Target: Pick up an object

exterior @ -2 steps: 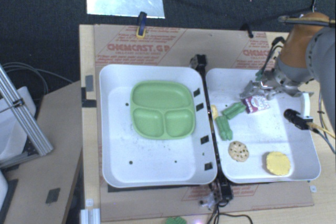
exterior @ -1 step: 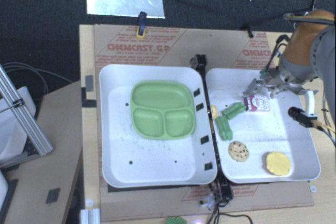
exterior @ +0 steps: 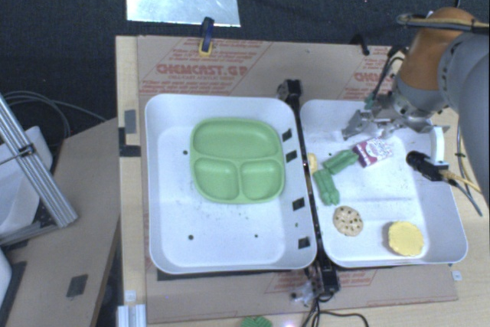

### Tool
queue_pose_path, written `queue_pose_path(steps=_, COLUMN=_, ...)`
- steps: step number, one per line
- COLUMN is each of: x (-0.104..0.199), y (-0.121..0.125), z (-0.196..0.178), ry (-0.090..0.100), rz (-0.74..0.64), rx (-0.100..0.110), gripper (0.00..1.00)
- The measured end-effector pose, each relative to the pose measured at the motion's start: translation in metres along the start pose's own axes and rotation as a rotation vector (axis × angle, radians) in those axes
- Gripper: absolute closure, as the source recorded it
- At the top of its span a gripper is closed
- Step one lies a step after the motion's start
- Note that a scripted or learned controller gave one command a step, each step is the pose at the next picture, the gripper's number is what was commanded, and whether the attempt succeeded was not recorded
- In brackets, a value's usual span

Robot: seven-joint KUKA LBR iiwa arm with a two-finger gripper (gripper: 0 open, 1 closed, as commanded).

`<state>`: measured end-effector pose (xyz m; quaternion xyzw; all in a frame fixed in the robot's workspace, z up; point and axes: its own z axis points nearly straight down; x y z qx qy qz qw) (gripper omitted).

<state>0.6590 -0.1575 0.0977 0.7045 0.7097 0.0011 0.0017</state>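
Observation:
My gripper (exterior: 366, 126) hangs over the back of the right bin (exterior: 453, 220), reaching in from the right. Just in front of it, and apart from it, lies a purple-and-white packet (exterior: 373, 152). Two green pod-shaped pieces lie to the left, one (exterior: 339, 161) slanted beside the packet and one (exterior: 327, 186) nearer the divider. A chocolate-chip cookie (exterior: 347, 221) and a yellow round biscuit (exterior: 405, 238) rest near the bin's front edge. I see nothing held in the gripper.
The left bin (exterior: 164, 188) holds a green divided plate (exterior: 236, 159) in its middle. A small yellow piece (exterior: 311, 162) sits at the right bin's left wall. Bare floor shows at the right bin's middle right.

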Motion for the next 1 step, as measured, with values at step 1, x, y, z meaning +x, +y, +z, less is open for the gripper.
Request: queue_pose_path(steps=1, x=-0.0514, y=-0.0081, z=-0.002, ry=-0.002, rz=0.008, rx=-0.001, gripper=0.0)
